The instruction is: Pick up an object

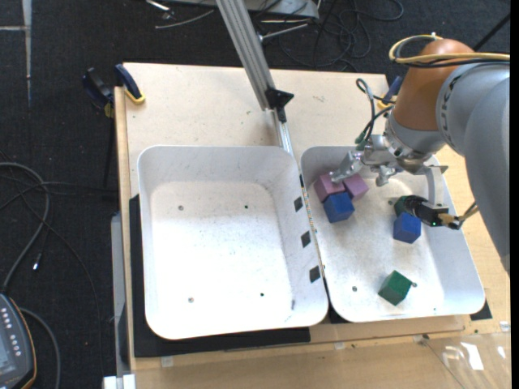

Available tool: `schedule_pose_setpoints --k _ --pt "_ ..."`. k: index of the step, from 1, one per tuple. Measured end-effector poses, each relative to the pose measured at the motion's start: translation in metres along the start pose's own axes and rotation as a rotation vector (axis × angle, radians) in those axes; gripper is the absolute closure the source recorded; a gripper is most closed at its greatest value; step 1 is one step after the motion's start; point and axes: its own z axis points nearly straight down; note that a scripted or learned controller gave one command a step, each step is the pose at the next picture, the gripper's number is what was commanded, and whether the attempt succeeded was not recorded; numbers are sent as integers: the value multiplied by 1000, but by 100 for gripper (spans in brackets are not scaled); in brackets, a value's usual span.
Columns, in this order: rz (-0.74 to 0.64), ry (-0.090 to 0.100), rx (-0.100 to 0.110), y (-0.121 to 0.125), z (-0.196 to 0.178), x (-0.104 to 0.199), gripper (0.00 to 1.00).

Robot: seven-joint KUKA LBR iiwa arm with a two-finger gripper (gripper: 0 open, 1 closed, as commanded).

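Camera view, near to far: a green cube [396,287] lies at the right bin's [454,298] near edge, a blue cube [407,227] mid-bin, another blue cube [339,207] touching two purple blocks [327,186] farther back. Just above these blocks the gripper [366,167] hangs, nothing visibly held; whether its jaws are apart cannot be told

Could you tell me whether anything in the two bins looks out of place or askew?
Nothing looks damaged or spilled. The green block lies tilted in the right bin, and the two purple blocks crowd against a blue one.
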Motion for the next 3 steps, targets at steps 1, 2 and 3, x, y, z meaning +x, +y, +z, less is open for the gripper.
schedule_pose_setpoints --k 1,2,3 --pt "1 5 -7 -2 10 3 0" --pt "0 5 -7 -1 10 2 0" --pt "2 1 -4 8 10 -11 0"
